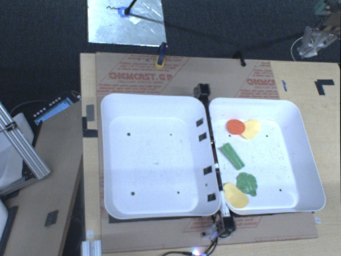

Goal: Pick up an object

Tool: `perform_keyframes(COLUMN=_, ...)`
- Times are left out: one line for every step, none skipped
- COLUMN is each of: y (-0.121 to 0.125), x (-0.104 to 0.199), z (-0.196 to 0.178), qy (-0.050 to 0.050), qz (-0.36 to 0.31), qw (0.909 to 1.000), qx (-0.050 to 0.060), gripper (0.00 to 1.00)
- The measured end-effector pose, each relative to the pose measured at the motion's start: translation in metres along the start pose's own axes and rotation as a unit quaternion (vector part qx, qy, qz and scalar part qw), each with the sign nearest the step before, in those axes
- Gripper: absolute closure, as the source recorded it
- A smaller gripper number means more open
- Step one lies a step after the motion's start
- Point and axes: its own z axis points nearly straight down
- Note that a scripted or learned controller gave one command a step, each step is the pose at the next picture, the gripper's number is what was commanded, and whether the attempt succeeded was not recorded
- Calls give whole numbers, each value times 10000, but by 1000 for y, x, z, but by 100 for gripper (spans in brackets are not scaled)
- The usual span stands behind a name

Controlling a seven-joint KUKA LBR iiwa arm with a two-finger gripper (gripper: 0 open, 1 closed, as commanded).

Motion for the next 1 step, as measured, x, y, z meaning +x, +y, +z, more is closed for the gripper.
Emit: perform_keyframes(y=-10, x=1, z=-35, qy=3, qz=-15, qw=10000, qx=-11, gripper=100)
